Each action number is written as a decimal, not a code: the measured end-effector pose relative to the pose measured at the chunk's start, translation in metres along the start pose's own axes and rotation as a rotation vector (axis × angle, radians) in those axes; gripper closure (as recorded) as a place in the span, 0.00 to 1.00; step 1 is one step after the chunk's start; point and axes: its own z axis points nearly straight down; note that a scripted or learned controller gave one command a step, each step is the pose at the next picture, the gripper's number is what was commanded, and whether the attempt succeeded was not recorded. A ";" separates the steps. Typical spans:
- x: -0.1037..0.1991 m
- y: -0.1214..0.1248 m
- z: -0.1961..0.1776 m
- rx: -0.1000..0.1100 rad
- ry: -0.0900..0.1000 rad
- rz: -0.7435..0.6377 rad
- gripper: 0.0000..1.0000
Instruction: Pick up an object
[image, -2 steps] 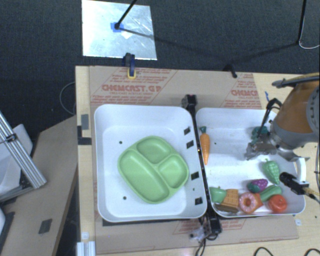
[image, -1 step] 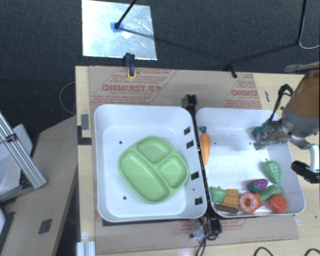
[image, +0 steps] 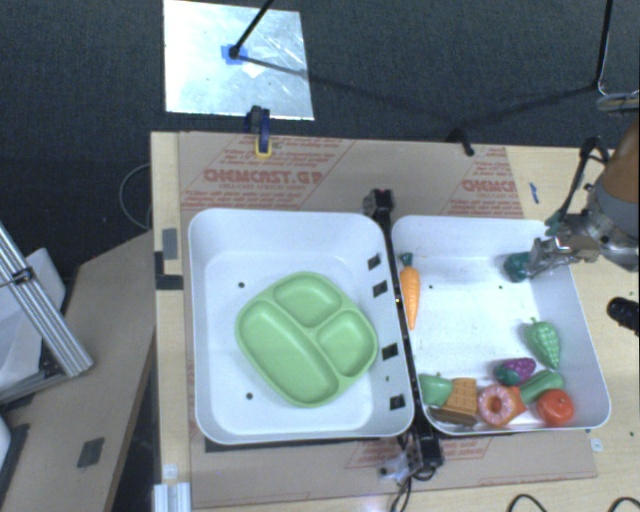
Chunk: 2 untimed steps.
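The arm's claw (image: 530, 262) hangs over the right bin (image: 480, 300) near its far right corner, with a teal object (image: 517, 267) at its tip; whether it grips is unclear. A carrot (image: 409, 290) lies by the divider, more toy food (image: 495, 395) crowds the near edge, and a green plate (image: 305, 338) sits in the left bin (image: 220, 260).

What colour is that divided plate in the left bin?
Pale green plate, seen clearly in the camera view.
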 end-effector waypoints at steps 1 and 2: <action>0.000 0.001 -0.011 0.005 0.001 0.000 1.00; 0.053 -0.023 -0.017 0.008 0.004 -0.004 1.00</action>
